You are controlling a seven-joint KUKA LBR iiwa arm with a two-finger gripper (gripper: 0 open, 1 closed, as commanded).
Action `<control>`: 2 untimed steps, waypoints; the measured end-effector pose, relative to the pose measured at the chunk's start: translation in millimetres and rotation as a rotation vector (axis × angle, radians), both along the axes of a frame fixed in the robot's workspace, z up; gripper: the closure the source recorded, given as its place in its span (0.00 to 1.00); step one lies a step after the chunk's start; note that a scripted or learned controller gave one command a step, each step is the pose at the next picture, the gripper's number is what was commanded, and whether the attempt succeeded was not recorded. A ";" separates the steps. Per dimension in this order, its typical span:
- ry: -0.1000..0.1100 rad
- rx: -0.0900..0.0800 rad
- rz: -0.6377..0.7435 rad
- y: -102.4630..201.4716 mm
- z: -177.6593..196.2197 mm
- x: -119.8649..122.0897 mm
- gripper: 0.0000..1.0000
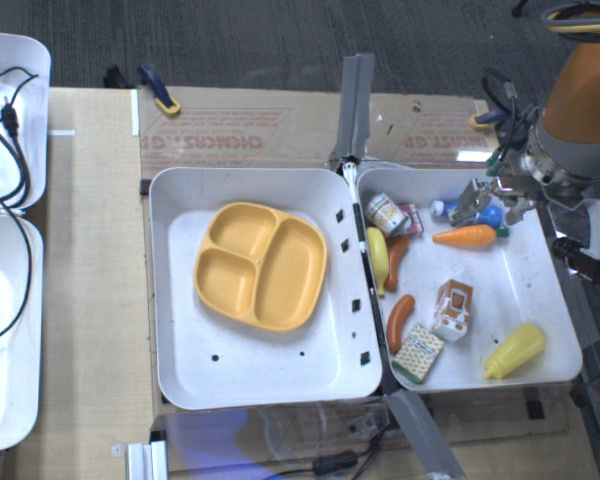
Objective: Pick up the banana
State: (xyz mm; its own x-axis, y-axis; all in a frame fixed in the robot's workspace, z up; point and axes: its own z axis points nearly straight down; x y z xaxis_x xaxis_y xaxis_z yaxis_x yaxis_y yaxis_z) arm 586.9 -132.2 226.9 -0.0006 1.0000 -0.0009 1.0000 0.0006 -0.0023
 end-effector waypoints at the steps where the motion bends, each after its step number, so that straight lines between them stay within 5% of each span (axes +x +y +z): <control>1: 0.001 0.002 0.068 -26.2 -84.2 -95.0 0.00; 2: 0.000 0.001 0.026 -81.9 -92.1 -109.7 0.00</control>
State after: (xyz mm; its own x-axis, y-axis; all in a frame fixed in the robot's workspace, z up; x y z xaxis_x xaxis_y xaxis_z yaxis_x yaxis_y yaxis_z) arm 477.2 -214.1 134.9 -0.0267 0.9996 0.0004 0.9996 0.0267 -0.0024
